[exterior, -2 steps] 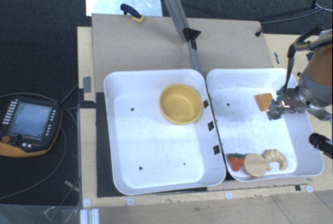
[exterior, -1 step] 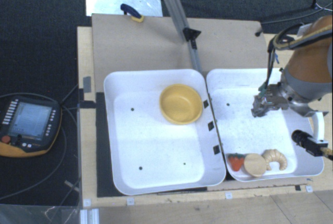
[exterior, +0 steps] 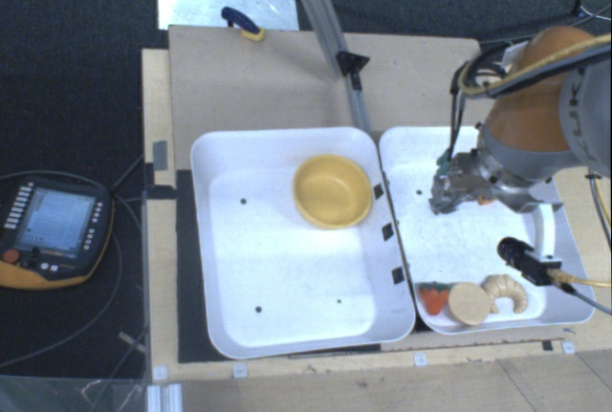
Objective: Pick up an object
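Observation:
My gripper (exterior: 445, 194) hangs over the middle of the right bin (exterior: 413, 144), its fingers pointing down and left, with nothing seen between them. At the near edge of that bin lie a red and orange toy (exterior: 434, 298), a round tan disc (exterior: 469, 303) and a pale croissant-shaped piece (exterior: 508, 291), side by side. A yellow bowl (exterior: 332, 191) sits upright in the far right part of the left bin (exterior: 215, 238). The gripper is well apart from all of them.
A grey pole (exterior: 325, 18) slants from the top of the view down to the far rim between the bins. A teach pendant (exterior: 50, 230) lies on the floor at the left. A blue and yellow clamp (exterior: 241, 22) rests at the bench's far edge.

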Action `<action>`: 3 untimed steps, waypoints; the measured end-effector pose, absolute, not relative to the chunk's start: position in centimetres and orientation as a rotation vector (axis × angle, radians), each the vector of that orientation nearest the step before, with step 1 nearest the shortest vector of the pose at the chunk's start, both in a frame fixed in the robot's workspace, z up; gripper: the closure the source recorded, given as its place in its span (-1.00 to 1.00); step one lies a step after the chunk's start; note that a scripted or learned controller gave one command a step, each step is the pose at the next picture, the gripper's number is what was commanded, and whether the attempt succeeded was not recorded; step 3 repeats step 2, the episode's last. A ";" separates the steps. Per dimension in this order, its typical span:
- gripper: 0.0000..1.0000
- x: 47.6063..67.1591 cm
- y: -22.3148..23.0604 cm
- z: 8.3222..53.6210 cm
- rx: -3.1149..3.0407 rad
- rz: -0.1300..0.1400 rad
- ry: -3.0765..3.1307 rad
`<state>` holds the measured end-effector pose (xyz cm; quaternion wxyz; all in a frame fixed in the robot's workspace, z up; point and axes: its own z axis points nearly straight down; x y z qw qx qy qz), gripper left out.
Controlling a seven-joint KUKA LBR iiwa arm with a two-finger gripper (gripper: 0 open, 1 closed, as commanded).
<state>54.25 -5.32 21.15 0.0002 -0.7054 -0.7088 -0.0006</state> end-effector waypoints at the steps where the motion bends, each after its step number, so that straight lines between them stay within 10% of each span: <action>1: 1.00 53.7 0.6 21.4 -2.215 -0.003 -2.228; 3: 1.00 53.9 6.0 22.8 -2.216 -0.003 -2.226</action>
